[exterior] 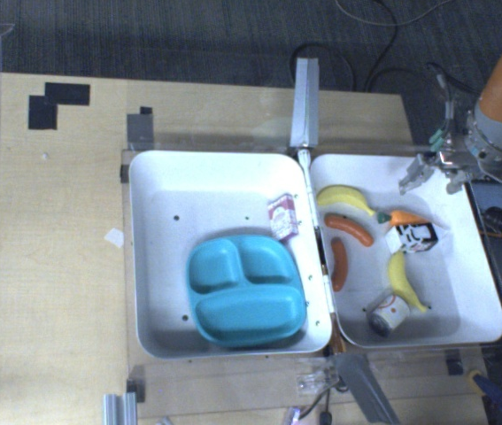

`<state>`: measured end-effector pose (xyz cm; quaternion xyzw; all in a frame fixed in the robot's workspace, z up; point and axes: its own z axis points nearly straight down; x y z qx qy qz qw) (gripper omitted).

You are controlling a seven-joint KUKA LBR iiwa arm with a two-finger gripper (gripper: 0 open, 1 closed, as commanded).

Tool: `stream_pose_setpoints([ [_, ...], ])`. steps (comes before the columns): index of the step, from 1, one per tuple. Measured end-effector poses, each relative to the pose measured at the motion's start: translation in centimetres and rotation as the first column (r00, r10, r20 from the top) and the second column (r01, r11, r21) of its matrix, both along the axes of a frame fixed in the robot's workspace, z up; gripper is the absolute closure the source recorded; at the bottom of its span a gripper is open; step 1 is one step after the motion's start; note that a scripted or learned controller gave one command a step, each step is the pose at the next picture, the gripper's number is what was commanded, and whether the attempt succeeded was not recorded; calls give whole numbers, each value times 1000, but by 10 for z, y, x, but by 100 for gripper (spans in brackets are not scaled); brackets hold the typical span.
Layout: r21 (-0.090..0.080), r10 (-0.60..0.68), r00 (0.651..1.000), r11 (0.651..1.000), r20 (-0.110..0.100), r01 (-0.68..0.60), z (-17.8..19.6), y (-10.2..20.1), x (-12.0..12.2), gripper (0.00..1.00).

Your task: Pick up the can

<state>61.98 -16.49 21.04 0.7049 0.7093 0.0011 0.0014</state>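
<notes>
Pale wooden table (47,264) carried two shallow white bins. Left bin (158,237) held a blue sectioned plastic tray (244,289). Right bin (472,273) held two yellow bananas (346,199), two reddish sausages (349,228) and, near its front edge, the small silver can (387,314) on its side. Jaws (432,175) hovered apart over the far right corner, holding nothing.

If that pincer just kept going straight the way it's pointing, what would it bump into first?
Probably the white floor of the right bin near its upper right corner. The pincer points down and slightly left; the carrot lies close by, though depth is hard to judge from above.
</notes>
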Motion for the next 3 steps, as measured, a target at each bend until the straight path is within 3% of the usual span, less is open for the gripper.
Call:
stream_pose_setpoints([
  [1,0,-57,998,998,2,57,-115,-22,-25,0],
  [2,3,-112,994,994,8,112,-122,-35,-52,0],
  [3,3,-110,994,994,14,110,-110,-35,-49,100],
])
